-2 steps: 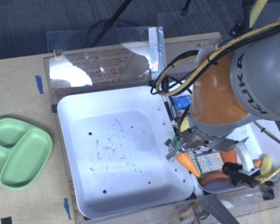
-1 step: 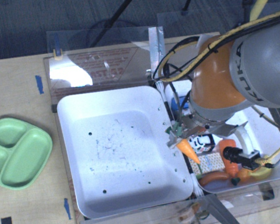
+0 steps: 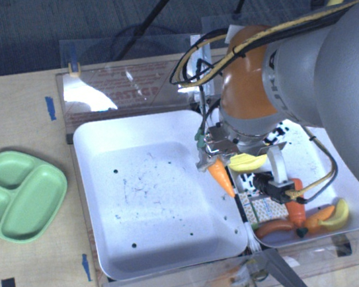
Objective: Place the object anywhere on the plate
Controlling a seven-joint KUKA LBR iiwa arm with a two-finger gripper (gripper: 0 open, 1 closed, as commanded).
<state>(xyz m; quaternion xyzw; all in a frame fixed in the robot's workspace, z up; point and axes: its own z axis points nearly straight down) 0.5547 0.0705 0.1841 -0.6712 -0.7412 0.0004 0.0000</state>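
Orange and tapered, the toy carrot (image 3: 221, 176) lies at the divide between the two white bins, its long axis slanting from upper left to lower right, thick end up by the gripper (image 3: 215, 151) and narrow tip down toward the desk's (image 3: 45, 273) front edge. The gripper sits just above the carrot's thick end; whether it has hold of the carrot cannot be told, since the arm's wrist (image 3: 250, 99) covers that spot. The green plate (image 3: 17, 195), with three compartments, rests on the desk near its left edge, well apart from the carrot. The left bin (image 3: 153, 190) carries faint scuff marks. In the right bin (image 3: 345, 181) lie a yellow banana (image 3: 248, 161), a patterned card (image 3: 264, 208) whose print is too small to read, a red sausage-shaped toy (image 3: 275, 227) and more orange and yellow pieces near its front corner.
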